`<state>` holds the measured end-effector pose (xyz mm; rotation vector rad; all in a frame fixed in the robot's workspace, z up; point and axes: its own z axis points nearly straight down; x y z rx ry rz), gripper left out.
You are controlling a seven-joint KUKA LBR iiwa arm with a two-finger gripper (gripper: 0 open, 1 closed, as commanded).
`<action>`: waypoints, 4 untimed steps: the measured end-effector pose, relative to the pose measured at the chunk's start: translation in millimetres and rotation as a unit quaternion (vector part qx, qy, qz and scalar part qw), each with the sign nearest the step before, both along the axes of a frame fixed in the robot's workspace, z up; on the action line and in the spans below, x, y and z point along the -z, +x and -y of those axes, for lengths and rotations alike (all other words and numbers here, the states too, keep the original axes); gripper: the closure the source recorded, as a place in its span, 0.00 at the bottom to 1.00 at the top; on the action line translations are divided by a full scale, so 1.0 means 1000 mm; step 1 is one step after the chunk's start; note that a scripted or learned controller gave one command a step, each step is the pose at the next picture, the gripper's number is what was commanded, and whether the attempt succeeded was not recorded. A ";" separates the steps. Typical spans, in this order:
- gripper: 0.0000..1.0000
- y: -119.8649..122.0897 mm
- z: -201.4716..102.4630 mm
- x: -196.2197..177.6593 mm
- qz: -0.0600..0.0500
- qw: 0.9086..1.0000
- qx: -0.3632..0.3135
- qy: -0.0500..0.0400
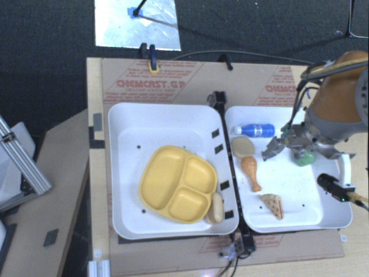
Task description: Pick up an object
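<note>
this was a robotics lab: a cardboard-lined counter (pixel 173 79) carried two white bins (pixel 124 126) with toy food, aluminium framing (pixel 23 160) stood at nine o'clock, cables (pixel 259 53) ran at twelve o'clock over dark carpet (pixel 46 39).

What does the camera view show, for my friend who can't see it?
A grey and orange robot arm reaches from the right over the right bin, which holds a blue bottle, a toy drumstick, a sandwich wedge and a green thing. The left bin holds a yellow tray.
</note>
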<state>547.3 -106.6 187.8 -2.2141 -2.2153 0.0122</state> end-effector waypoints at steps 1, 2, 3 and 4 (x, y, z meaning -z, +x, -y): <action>0.00 0.003 0.000 -0.007 0.007 1.000 -0.001 -0.001; 0.00 0.012 -0.005 0.044 0.005 1.000 -0.001 0.000; 0.00 0.014 -0.007 0.095 0.007 1.000 -0.001 0.000; 1.00 0.014 -0.005 0.083 0.008 1.000 -0.001 -0.001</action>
